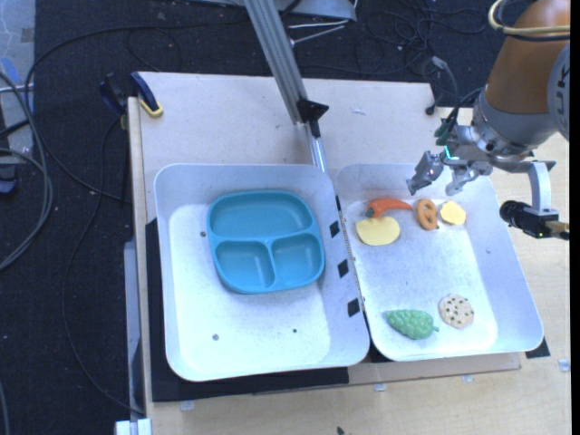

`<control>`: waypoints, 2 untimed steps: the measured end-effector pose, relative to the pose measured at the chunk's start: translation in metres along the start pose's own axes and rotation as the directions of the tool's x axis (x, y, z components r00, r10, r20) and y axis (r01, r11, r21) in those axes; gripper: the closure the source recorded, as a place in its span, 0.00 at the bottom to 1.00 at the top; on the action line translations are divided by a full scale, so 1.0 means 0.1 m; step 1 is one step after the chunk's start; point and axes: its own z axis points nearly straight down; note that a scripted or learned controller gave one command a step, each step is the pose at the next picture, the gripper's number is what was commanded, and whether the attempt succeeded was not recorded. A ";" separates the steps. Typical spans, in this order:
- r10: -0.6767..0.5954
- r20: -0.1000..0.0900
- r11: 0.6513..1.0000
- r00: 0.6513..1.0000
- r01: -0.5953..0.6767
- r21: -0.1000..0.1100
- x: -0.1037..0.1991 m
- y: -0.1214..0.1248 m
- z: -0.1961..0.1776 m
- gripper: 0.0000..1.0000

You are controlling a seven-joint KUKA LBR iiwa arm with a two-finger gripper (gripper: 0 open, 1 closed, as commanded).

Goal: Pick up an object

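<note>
My gripper [443,174] spread open, holding nothing; donut [426,214] and yellow piece [452,213] just below, crowded; risk: fingers straddle both, knock one aside, close on air

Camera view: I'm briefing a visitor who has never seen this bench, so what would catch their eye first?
Probably the blue divided plate lying alone in the left bin. Next, the toy foods scattered in the right bin: a carrot, a yellow apple-like piece, a cookie and a green piece. The gripper hovers over that bin's far edge.
</note>
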 end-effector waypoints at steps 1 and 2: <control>0.000 0.000 1.000 1.000 0.000 -0.003 0.00 0.01 -0.02 0.00; -0.003 0.000 1.000 1.000 0.003 0.001 0.06 0.09 0.55 0.00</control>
